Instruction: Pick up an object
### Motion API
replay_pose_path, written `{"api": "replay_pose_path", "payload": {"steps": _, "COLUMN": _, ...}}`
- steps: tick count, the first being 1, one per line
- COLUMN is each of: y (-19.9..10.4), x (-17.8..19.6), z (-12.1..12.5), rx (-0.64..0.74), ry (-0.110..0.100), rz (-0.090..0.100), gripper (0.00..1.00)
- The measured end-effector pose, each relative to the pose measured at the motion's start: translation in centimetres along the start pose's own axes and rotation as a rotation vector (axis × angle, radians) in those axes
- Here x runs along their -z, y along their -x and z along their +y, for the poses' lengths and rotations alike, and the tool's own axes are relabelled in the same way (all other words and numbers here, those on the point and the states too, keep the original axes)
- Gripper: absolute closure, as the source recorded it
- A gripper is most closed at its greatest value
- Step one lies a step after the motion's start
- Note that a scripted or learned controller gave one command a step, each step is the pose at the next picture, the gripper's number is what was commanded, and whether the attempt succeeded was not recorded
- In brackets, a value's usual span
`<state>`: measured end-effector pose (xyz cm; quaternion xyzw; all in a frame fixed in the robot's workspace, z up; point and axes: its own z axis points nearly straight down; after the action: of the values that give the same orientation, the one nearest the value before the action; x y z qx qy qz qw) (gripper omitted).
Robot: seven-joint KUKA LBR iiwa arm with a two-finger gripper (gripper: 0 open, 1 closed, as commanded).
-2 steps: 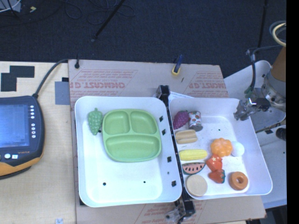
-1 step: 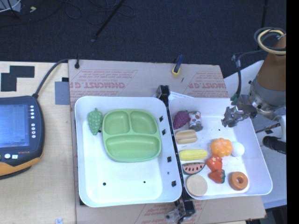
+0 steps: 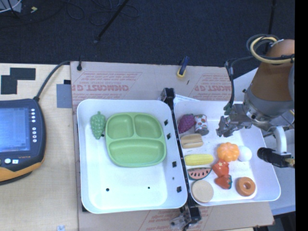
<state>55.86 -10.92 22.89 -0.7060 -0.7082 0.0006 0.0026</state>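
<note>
Two bins: left bin (image 3: 91, 186) holds green tray (image 3: 135, 139) and grapes (image 3: 97, 124); right bin (image 3: 269, 189) holds toy foods. Gripper (image 3: 224, 128) hovers above pumpkin (image 3: 228, 151); grip state indiscernible.

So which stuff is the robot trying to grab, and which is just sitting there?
For the job: hand; toy foods in the right bin: orange pumpkin, donut, corn, hot dog.

Just lying about: green plate, grapes, tablet.
</note>
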Motion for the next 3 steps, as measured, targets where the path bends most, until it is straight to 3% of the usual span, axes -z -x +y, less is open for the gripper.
{"api": "replay_pose_path", "payload": {"steps": 3, "y": -15.8, "x": 0.8, "z": -2.4, "rx": 0.002, "ry": -0.002, "rz": -0.001, "gripper": 1.00}}
